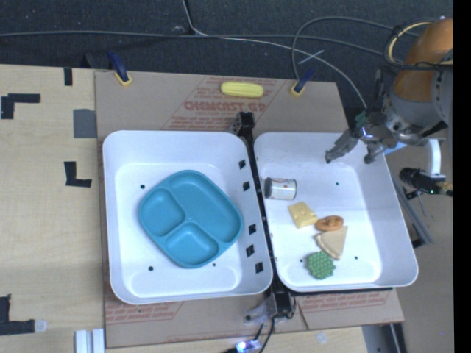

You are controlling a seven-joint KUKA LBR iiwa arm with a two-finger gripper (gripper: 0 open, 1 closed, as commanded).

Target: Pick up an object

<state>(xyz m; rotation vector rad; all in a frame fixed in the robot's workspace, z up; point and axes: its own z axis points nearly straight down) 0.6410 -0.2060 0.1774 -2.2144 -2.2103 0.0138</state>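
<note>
The right bin (pixel 383 219) holds a small silver can (pixel 280 189) lying on its side, a yellow cheese-like block (pixel 302 215), an orange-brown bread piece (pixel 329 223), a pale wedge (pixel 334 241) and a green bumpy object (pixel 321 265). My gripper (pixel 355 148) hangs over the bin's upper right part, well above and to the right of the can. Its two fingers are spread apart with nothing between them.
The left bin (pixel 118 168) holds a blue divided plate (pixel 190 218). A yellow banana-like object (pixel 242 89) lies on the cardboard behind the bins. Black clips line the divider between the bins. Cables arc over the back.
</note>
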